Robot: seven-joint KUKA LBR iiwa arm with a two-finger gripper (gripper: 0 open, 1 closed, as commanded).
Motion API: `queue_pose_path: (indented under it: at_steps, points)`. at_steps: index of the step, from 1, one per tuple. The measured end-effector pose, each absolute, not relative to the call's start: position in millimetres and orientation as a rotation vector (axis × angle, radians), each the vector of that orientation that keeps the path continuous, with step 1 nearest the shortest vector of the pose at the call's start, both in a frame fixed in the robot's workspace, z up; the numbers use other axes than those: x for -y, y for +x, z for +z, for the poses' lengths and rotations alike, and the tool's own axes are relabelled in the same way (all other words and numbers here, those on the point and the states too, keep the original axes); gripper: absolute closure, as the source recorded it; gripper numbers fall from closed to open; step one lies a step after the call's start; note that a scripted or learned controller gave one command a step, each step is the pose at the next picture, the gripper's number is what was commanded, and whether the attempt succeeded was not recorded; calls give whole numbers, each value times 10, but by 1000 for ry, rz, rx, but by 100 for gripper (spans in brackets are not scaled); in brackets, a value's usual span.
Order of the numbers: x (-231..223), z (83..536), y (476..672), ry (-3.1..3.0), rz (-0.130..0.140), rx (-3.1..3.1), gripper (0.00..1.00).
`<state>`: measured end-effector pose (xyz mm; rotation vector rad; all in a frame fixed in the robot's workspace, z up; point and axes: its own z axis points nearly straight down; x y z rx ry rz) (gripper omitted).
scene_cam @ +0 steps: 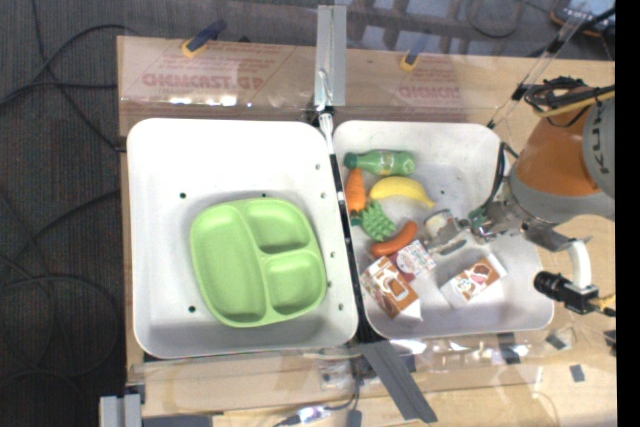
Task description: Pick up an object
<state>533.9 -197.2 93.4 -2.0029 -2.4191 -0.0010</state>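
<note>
Table with two white bins: toys lay clustered in the right bin [470, 140], where the gripper [455, 230] hung low beside the sausage [394, 238], jaws' state indiscernible.

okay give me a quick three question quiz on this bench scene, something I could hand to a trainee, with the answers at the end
1. True or false: the light green three-compartment plastic tray lies in the left white bin.
2. Which toy lies nearest the back wall of the right white bin? A) yellow plastic banana B) green plastic bottle C) red toy sausage
3. Fill in: the two-finger metal gripper sits over the ______ bin.

Key
1. True.
2. B, the green bottle lies just behind the banana.
3. Right; the arm comes in from the right and its gripper is down among the toys.
</note>
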Motion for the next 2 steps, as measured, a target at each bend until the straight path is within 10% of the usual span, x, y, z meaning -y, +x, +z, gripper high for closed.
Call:
queue_pose_path:
  at_steps: [1, 2]
  points:
    - [1967, 1031, 5345, -2003, -2, 2420, 100]
    - [1728, 1184, 5806, -1747, 2, 2612, 100]
